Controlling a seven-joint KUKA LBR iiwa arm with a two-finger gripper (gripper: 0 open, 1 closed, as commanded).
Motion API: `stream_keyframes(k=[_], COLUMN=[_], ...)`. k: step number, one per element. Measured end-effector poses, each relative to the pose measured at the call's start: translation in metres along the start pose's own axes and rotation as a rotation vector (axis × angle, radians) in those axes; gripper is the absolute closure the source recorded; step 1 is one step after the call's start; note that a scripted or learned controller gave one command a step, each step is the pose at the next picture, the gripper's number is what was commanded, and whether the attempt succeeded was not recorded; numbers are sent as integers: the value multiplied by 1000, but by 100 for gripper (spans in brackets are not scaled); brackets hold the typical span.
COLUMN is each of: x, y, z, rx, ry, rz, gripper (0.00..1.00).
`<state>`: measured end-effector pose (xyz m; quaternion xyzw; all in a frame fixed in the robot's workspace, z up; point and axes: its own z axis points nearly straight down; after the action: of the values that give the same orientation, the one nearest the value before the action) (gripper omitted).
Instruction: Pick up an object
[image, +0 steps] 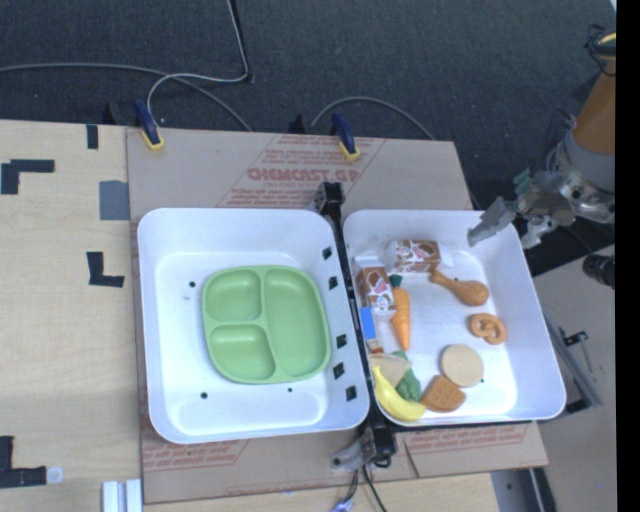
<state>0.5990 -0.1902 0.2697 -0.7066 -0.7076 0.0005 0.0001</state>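
The right bin (520, 300) holds several toy foods: a drumstick (461, 288), a pretzel (487, 327), a round beige cookie (462, 365), a carrot (401, 317), a banana (394, 396), a brown wafer (444, 396), and two printed packets (415, 255) (375, 287). My gripper (512, 222) hangs above the bin's upper right corner, up and to the right of the drumstick. Its fingers stand spread apart with nothing between them.
The left bin (170, 300) holds a green divided plate (266, 324). Black clips (330, 196) join the two bins along the middle. Cables and blue clamps (150, 130) lie at the far edge of the cardboard sheet (300, 170).
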Motion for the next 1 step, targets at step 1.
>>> stream_keyframes(k=[1], x=[85], y=[7], z=[89], rx=[2], ry=[2], rz=[-1], gripper=[0])
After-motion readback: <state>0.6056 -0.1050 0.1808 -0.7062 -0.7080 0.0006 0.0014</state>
